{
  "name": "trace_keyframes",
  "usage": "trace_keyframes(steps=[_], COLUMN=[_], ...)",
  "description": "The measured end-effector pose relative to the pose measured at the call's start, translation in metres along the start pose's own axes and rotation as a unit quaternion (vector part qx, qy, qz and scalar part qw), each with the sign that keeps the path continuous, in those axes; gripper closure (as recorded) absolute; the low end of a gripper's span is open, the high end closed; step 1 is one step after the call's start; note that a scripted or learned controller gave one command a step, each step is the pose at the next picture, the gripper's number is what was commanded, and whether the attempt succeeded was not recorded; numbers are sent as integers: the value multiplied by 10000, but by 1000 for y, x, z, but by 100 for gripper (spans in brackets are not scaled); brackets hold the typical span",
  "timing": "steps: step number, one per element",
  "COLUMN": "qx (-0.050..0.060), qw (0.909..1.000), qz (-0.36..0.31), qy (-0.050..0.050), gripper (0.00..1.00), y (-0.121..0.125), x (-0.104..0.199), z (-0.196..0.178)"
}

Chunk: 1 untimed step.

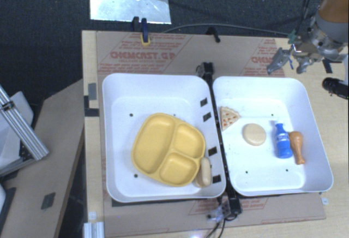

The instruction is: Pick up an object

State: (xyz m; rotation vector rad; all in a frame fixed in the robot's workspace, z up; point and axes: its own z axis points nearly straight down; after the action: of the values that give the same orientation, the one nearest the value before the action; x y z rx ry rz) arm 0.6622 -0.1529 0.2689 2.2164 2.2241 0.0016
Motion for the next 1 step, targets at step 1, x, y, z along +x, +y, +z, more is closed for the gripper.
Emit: trace_keyframes(steps=[1], qx=[15], qw=[10000], qz=[2], qy=[2], gripper=[0], y=[-3], x=[5], z=[60])
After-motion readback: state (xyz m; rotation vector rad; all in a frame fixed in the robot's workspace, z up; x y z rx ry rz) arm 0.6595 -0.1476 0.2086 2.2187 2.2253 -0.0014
